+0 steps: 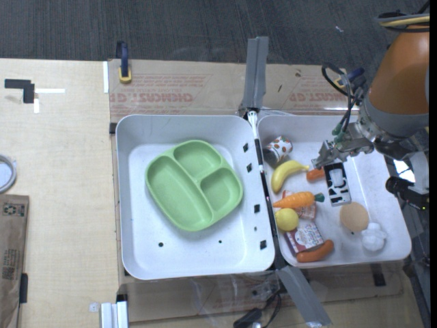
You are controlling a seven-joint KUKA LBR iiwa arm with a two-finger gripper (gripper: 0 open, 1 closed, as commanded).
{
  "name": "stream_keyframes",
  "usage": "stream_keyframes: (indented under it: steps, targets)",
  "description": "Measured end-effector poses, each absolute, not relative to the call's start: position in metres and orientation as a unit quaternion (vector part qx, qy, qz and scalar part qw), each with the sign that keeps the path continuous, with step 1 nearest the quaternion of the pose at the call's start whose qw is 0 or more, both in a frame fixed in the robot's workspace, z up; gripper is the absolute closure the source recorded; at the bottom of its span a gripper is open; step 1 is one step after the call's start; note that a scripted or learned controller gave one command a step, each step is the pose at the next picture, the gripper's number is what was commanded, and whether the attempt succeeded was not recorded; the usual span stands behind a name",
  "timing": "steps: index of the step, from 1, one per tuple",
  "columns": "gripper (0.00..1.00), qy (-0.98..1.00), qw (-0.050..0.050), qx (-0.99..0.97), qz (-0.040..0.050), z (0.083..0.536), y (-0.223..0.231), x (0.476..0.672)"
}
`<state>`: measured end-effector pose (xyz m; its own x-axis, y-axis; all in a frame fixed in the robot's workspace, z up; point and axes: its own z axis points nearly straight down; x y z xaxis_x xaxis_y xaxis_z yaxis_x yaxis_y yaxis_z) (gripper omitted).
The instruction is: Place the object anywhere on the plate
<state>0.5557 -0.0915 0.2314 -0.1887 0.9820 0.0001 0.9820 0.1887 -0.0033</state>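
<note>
Gripper [333, 171] sits low in the right bin [392, 248], just right of the banana [287, 173]; can't tell whether it grips anything. Beside the banana: a small orange piece [315, 175], with the carrot [298, 199] and lemon [287, 219] below. Pick one item cleanly, lift clear of the bin wall, then travel left of the banana to the green plate [194, 193]. Any compartment works.
</note>
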Motion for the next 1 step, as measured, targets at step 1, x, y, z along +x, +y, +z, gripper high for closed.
stream_keyframes:
  steps: [1]
  targets:
    - [1.0,-0.816,0.002,-0.578,0.0024,0.2072,0.0053,0.5674]
